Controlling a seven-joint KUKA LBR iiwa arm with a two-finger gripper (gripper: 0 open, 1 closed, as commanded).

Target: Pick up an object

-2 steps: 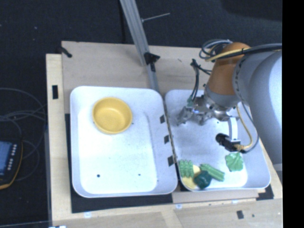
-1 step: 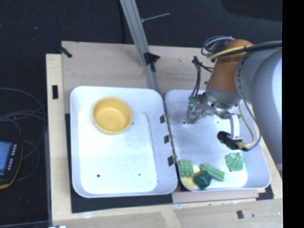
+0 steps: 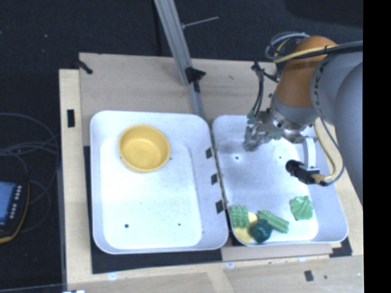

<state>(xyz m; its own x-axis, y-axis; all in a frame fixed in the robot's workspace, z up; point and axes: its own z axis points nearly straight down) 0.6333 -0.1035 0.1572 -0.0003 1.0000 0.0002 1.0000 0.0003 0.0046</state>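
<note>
My gripper [image 3: 252,138] hangs over the far left part of the right bin [image 3: 266,166], above bare white floor, with nothing seen in it. Small objects lie along that bin's near edge: a light green ridged block [image 3: 239,215], a dark teal round piece [image 3: 261,231], a long green piece [image 3: 274,221] and a leafy green piece [image 3: 301,207]. A flat yellow piece [image 3: 244,234] pokes out beneath the block. All of them are well nearer the camera than the gripper. A yellow bowl [image 3: 145,148] sits upright in the far part of the left bin [image 3: 153,215].
A grey metal pole [image 3: 175,35] slants down from the top to the far edge between the bins. A black fitting [image 3: 299,170] with cables hangs off the arm over the right bin's right side. The bins rest on a wooden bench [image 3: 134,81].
</note>
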